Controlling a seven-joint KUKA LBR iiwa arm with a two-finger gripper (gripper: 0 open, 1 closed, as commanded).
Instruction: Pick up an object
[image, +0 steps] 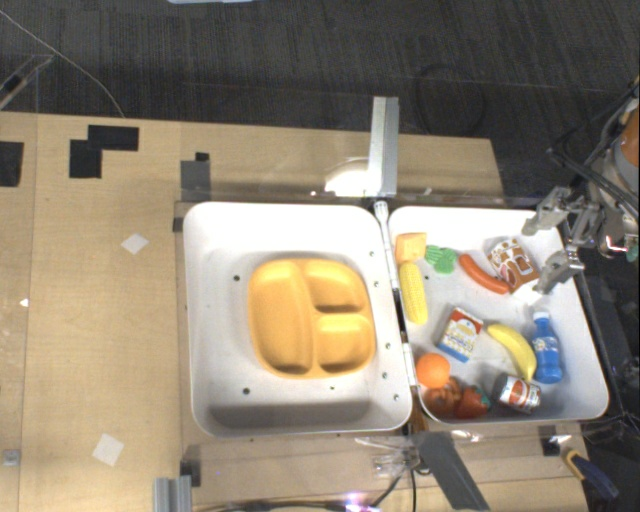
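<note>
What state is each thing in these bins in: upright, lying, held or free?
Tray: flat in left bin, right way up.
Corn: lying along right bin's left wall.
Banana: lying, free.
Blue bottle: lying on its side.
Can: tipped over.
Orange: resting, free.
Pincer: open, holding nothing.

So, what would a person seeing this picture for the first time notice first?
Probably the yellow tray, alone in the middle of the left bin. Next, the right bin, crowded with toy food: corn, a banana, an orange. The gripper hangs over its far right corner.
</note>
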